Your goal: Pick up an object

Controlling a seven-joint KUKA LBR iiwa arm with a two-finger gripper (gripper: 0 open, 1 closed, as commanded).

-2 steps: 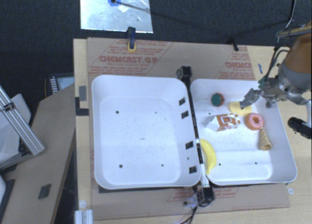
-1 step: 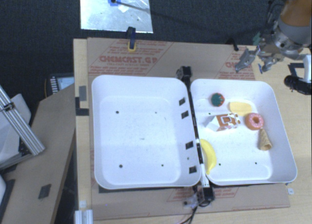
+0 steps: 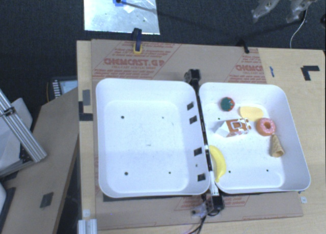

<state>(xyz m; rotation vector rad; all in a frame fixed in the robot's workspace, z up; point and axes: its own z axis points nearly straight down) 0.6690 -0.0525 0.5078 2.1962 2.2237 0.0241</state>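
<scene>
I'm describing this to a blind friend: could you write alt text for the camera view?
Two shallow white bins sit side by side on a bench; the right bin holds a banana, pink donut, ice cream cone, small carton, yellow piece and a round green-and-red toy. The robot's gripper hangs above the far right corner.

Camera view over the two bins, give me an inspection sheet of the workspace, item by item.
Surface: wooden bench bearing left white bin and right white bin.
Job's things: in the right bin, green-red ball, pale yellow disc, white-orange carton, pink donut, tan cone, yellow banana by the divider.
Clutter: yellow clamp; silver sheet.
Grippers: gripper high above the bench's far right corner, fingers apart, holding nothing.
Cables: white cable under the gripper; black cable across the carpet.
Surroundings: dark carpet; aluminium frame at left.
</scene>
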